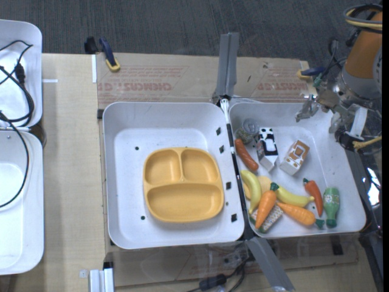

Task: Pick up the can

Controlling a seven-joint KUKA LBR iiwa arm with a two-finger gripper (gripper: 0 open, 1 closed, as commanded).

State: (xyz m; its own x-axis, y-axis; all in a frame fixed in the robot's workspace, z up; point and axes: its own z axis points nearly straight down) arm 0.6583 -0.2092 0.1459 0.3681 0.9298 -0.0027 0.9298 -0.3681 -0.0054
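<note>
A small grey metallic can (pixel 247 129) lies near the back left corner of the right bin (pixel 355 181), beside the black-and-white cow-pattern carton (pixel 266 143). My gripper (pixel 321 115) hangs over the back right part of that bin, well to the right of the can and apart from it. Its two fingers (pixel 307 109) stand spread, open, with nothing between them. The arm's orange band (pixel 364 50) shows above it at the right edge.
The right bin also holds a brown juice box (pixel 295 157), carrots (pixel 265 208), bananas (pixel 290 196), a red sausage (pixel 245 156) and a green bottle (pixel 330 204). The left bin (pixel 121 163) holds a yellow divided plate (pixel 182 184). A grey divider post (pixel 228 66) rises between the bins.
</note>
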